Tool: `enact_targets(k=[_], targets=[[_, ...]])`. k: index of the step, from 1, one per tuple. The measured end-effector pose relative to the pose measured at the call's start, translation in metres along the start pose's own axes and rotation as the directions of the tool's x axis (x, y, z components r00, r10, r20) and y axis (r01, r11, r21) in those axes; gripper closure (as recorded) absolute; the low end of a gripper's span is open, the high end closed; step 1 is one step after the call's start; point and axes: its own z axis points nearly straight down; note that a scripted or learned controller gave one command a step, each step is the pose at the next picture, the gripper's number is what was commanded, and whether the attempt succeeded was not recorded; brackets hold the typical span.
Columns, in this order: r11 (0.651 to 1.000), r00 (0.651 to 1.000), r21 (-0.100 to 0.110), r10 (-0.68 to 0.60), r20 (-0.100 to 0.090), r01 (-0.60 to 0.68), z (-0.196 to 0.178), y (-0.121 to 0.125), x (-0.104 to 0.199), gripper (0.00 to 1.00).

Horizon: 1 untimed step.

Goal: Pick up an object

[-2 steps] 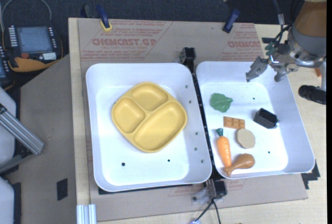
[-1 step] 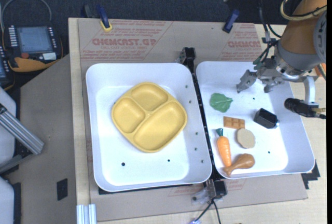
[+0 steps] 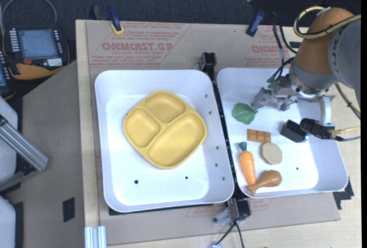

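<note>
Toys cluster along the right bin's point(image 3: 321, 183) left wall and front: a green leaf point(image 3: 243, 113) near the left wall midway, a brown cracker point(image 3: 258, 136) and tan disc point(image 3: 272, 153) more central, a carrot point(image 3: 248, 166) and drumstick point(image 3: 265, 179) by the front-left corner. The tool point(image 3: 293, 130) sits right of the cracker, well apart from the leaf; whether it is apart or together I cannot tell. The bin's right half and far-left corner are bare white floor. In the left bin point(image 3: 109, 138) a yellow plate point(image 3: 165, 128) fills the middle, leaving bare margins at every wall.
</note>
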Motion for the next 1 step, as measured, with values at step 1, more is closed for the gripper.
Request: enact_targets(k=[1], targets=[[1.0,1.0,-0.006,0.001,0.002,-0.001,-0.0142,0.0011,-0.0004,1.0]])
